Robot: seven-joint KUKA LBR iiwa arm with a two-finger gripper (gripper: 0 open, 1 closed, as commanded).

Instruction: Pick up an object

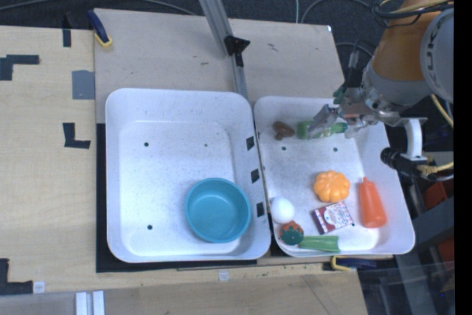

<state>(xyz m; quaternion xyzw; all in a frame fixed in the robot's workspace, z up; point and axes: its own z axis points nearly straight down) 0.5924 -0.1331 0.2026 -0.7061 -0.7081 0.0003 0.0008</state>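
The gripper (324,123) reaches into the far part of the right bin (391,240), low over a small green object (308,130) lying beside its metal tips; whether it is apart or together cannot be told, and nothing shows clamped in it. Just left of the green piece sits a lumpy brown item (283,130). Nearer the front lie a ribbed orange pumpkin shape (331,186), a smooth orange carrot-like piece (372,203), a flat red-and-white packet (333,217), a white egg (282,209), a small teal-and-red object (292,233) and a long green vegetable (318,243). The left bin (129,158) holds a round, glossy blue bowl (217,209). Both bins rest on a pale wooden tabletop (44,158).
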